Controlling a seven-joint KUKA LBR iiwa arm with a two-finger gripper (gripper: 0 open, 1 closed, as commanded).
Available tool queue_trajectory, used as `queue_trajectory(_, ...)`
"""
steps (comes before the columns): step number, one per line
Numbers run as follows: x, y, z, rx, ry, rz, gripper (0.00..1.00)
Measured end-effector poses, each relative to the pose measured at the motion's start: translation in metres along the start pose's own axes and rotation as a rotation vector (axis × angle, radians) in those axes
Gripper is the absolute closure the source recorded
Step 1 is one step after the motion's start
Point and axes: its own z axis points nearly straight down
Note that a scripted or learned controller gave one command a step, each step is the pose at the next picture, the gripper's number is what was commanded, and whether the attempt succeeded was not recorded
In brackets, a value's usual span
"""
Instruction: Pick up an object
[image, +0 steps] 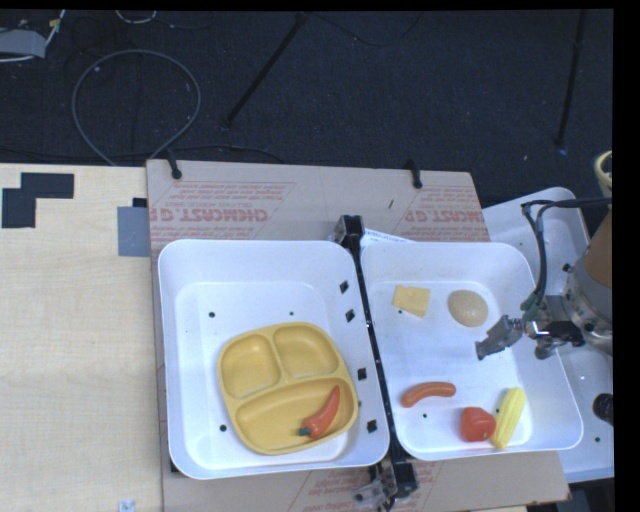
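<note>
Corn cob (510, 416) in right bin, just below claw (497, 340), finger state unclear

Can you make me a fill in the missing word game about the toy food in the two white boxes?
1. The red pepper lies on the ____ plate.
2. The yellow plate sits in the ____ bin.
3. The corn lies touching the red ____.
4. The yellow cheese lies beside the round ____ bun.

Missing words: yellow; left; tomato; tan
</note>
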Motion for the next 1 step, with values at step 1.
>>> queue_trajectory(1,-0.0089,0.0005,0.0490,0.004,0.001,0.001,0.00)
